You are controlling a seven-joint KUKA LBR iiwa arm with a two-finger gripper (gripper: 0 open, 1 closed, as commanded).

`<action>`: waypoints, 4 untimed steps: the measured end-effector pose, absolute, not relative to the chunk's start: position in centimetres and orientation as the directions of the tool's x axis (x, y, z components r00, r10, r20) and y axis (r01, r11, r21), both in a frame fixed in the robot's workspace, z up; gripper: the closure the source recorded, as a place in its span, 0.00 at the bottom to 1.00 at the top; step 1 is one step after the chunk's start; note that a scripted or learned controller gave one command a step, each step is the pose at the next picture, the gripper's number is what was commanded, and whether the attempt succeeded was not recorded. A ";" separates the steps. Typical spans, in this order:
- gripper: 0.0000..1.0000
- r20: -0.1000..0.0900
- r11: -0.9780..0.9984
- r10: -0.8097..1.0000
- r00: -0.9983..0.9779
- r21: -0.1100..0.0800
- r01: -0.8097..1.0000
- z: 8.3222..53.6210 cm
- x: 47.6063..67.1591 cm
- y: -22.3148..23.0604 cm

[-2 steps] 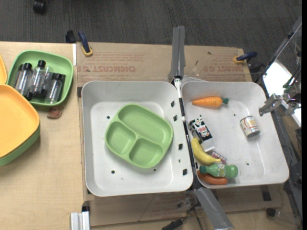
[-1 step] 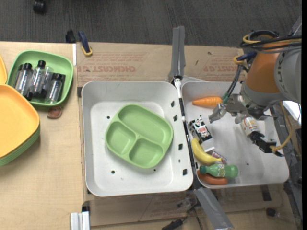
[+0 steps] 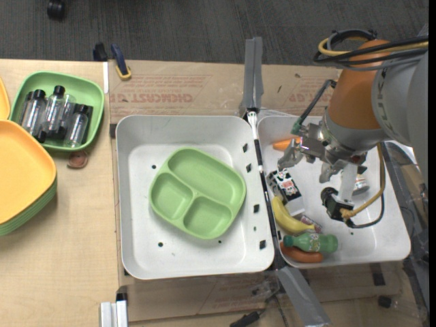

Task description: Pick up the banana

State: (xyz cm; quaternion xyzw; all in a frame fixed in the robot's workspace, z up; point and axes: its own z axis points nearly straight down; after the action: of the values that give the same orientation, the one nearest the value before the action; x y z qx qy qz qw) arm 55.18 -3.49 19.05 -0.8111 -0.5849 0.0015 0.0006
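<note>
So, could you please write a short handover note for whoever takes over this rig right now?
End effector: over the right bin, holding nothing visible; whether it is open or shut cannot be told.
Banana: lying in the right bin near its left wall, beside a small black and white box, just above a green bottle in the picture.
Left bin: holds a green divided plate.
Done: nothing yet; banana not grasped.
Left: move onto the banana, grip it, lift it.
</note>
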 end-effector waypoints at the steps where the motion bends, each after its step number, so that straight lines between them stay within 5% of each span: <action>1: 0.00 -0.006 -0.740 0.673 0.740 -0.002 0.673 19.0 59.9 1.7; 2: 0.00 -0.004 -0.925 0.381 0.925 0.000 0.381 19.0 60.2 8.4; 3: 1.00 -0.007 -0.927 0.375 0.927 0.000 0.375 19.9 60.2 8.1; 4: 1.00 -0.002 -0.964 0.266 0.964 0.001 0.266 16.3 60.1 17.1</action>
State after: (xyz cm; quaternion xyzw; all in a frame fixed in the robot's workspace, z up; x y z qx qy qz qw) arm 60.09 17.15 16.35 -0.9909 -0.1345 0.0007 -0.0007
